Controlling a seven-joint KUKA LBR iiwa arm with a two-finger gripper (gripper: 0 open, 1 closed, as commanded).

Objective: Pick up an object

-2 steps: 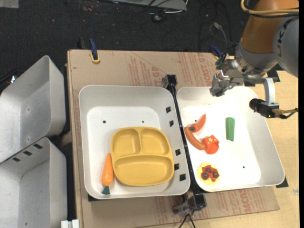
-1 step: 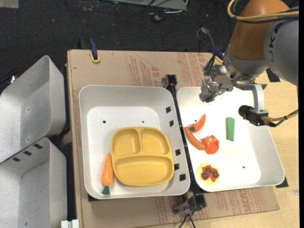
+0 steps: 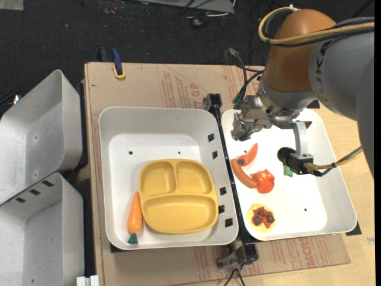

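My gripper (image 3: 243, 130) hangs over the back left corner of the right bin (image 3: 333, 177), just above and behind a small red chili (image 3: 252, 152). Nothing shows in its grasp. In front of the chili lie a curved orange-red pepper (image 3: 240, 172) and a red bell pepper (image 3: 265, 181), touching each other. Near the bin's front is a yellow piece topped with dark red berries (image 3: 261, 215).
The left bin (image 3: 119, 142) holds a yellow divided plate (image 3: 178, 196) with an orange carrot (image 3: 134, 213) lying along its left side. A narrow dark divider (image 3: 226, 177) separates the two bins. Two more white bins (image 3: 36, 136) stand off the bench at the far left.
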